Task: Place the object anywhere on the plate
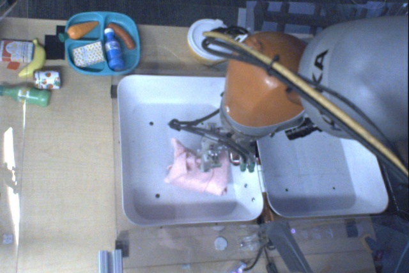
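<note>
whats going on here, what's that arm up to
A grey and orange arm reaches from the right over the left white bin. Its gripper is down on a crumpled pink cloth lying in that bin; whether it actually grips the cloth is hard to tell from this angle. The right bin sits beside it. Off to the upper left, a blue divided tray with toy food and a few other small items rest on the bench.

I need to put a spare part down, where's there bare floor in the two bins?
The left bin is bare along its left wall and front-left corner. Its middle and right are crowded by the pink cloth and the gripper. The right bin has bare floor at its front.
</note>
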Controlling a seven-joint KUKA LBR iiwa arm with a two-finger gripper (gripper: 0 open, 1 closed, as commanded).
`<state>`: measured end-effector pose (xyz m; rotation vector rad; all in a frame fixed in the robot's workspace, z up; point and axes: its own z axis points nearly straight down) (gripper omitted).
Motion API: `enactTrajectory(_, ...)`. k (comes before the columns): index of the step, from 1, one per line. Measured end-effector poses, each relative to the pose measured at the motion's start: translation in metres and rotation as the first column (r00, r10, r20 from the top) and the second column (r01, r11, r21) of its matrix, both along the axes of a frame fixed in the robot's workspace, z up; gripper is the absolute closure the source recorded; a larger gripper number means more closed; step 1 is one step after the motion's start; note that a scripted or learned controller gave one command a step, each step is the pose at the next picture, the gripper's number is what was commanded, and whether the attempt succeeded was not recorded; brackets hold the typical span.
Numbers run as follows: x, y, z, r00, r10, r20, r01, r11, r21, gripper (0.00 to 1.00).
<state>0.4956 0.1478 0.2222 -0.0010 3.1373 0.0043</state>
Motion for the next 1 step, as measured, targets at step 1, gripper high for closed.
enactTrajectory(1,0.0000,-0.0002,-0.0002,1.000,-0.001,0.000,0.001,1.000,0.000,0.00)
